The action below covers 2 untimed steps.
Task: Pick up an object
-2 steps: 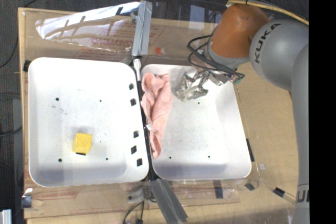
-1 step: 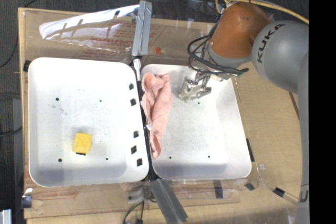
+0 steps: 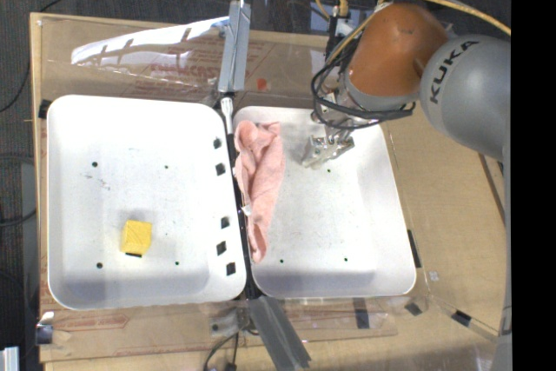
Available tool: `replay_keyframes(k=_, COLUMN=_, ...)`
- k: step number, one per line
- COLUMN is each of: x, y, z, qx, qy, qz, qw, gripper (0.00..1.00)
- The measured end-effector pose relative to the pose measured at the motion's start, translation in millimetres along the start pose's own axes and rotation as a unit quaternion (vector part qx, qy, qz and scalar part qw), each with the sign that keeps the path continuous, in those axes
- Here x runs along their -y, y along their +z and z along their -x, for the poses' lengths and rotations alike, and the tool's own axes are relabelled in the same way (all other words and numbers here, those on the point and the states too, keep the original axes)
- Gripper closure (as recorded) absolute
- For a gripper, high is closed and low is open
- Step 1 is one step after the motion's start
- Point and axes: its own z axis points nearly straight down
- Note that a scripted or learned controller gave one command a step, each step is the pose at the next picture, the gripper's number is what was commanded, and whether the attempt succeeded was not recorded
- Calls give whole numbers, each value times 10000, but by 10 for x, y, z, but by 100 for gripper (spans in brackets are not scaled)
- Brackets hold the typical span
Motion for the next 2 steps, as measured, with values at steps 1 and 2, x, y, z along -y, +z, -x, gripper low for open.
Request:
replay_keyframes(k=1, x=2, y=-1, z=4, qx=1, qy=-1058, qz=-8, qw=9944, gripper=100)
replay_keyframes(k=2, x=2, y=1, z=53, qx=3, qy=-1940, qz=-8, qw=9810, gripper=100)
